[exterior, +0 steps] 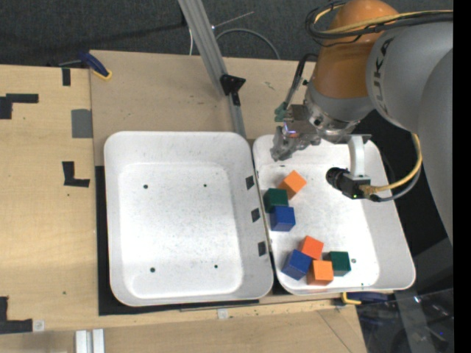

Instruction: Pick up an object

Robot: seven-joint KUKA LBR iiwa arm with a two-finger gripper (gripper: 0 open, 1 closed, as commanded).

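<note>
The only lettering stands on the grey, rounded housing of the robot arm [412,57], just beside its orange band: dark capitals running down the curved casing, partly cut off, reading as "KUK".

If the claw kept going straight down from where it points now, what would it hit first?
Probably the bare floor of the right bin near its back-left corner. The claw hangs behind the orange block; depth is uncertain, so it might clip that.

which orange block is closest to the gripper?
The lone orange block at the right bin's far end, just below the gripper. The other two orange blocks sit in the near cluster.
</note>
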